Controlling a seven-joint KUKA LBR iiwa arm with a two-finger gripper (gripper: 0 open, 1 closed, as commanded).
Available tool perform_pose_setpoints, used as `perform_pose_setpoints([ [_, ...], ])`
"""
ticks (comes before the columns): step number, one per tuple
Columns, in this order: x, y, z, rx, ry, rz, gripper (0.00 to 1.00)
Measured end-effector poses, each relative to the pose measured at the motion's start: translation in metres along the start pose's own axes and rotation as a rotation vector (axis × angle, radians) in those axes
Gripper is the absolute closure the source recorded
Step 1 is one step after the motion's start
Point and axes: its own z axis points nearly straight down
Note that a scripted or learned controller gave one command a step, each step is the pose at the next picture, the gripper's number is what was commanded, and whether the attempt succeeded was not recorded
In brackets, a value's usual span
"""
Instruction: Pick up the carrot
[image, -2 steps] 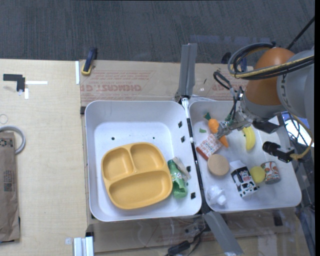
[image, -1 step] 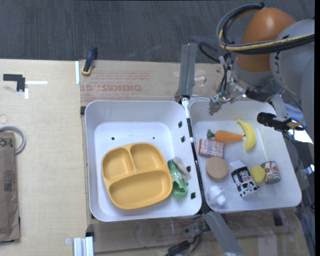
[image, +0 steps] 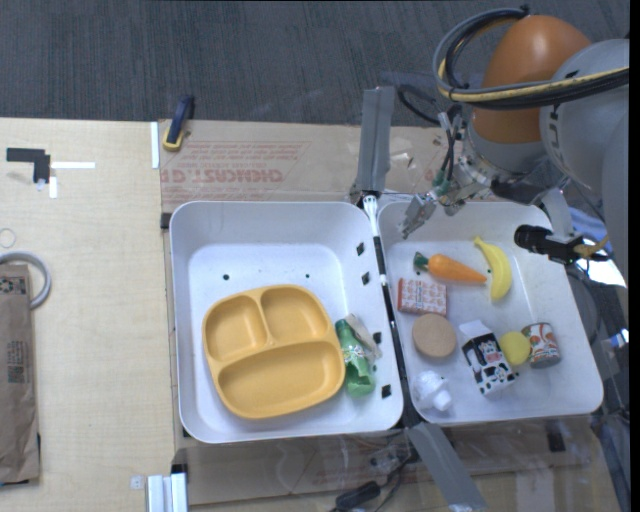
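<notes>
Carrot (image: 452, 268) lay in the right bin (image: 585, 395) beside the banana (image: 494, 268), looked light, rigid, smooth plastic, best pinched mid-body across the thick orange part; gripper (image: 428, 212) hovered above-left, fingers apart, holding nothing.

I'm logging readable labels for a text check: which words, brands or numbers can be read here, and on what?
Red print on the brown cardboard sheet behind the bins: upside down and blurred, not surely readable.
Red and white packet: too small.
Small tin can: too small.
Black and white carton: too small.
Brown paper bag: blurred.
</notes>
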Motion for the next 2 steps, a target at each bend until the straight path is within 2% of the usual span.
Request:
perform_pose_setpoints([
  [1,-0.049,-0.022,0.100,-0.001,0.000,-0.055,0.00],
  [2,-0.077,-0.035,0.095,-0.001,-0.001,-0.198,0.00],
])
